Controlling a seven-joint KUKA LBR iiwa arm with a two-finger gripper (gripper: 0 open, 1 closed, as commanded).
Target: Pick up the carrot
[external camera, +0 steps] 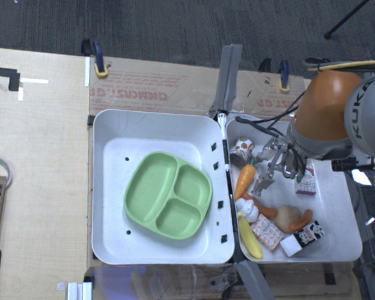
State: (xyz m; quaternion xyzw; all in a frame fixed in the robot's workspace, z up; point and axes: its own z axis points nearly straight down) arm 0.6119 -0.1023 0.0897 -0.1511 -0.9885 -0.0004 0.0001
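carrot [244, 180] hemmed by bin wall [227, 181] left, toys below, open floor right

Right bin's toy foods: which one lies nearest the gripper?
The carrot, orange and tapered, by the bin's left wall, just left of the gripper. The banana and the sausage lie farther toward the front.

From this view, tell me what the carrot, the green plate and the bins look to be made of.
Carrot: likely toy plastic, smooth, even orange with no root texture. Green plate: seems moulded plastic, matte to satin, one uniform pale green with rounded dividers. Bins: probably plastic too, white with soft glare on the walls, though painted metal can't be ruled out.
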